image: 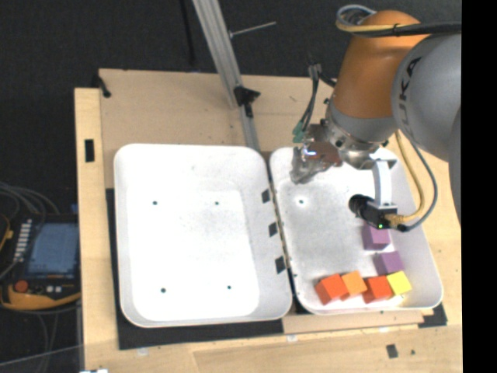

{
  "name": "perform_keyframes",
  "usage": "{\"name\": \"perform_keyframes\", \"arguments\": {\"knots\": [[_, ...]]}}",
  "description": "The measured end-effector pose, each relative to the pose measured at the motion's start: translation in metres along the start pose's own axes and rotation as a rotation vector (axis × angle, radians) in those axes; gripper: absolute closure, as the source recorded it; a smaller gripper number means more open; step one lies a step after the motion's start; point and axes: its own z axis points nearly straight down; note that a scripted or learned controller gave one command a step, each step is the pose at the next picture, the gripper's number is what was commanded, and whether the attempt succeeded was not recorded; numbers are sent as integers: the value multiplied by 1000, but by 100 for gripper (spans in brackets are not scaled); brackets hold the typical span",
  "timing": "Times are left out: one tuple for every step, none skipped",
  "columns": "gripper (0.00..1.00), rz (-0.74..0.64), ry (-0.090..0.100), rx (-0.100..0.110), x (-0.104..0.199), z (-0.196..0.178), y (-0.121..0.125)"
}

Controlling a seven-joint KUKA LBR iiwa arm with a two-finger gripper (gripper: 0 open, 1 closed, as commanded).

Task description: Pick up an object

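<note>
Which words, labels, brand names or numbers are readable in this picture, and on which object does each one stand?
"UK": dark letters, cut off, on the grey arm near the right edge.
Blue screen of the device at the left: too blurred to read.
No other readable text.

One fixed camera above the bench (194, 99); looks down aslant on both bins (132, 231).

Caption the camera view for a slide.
KUKA arm's gripper hovers over the right bin; orange, red, yellow and purple blocks cluster in its near-right corner.
</note>
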Motion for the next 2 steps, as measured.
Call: {"name": "perform_keyframes", "arguments": {"knots": [[100,-2,1,1,47,6,-24],[100,-3,2,1,97,5,-36]]}}
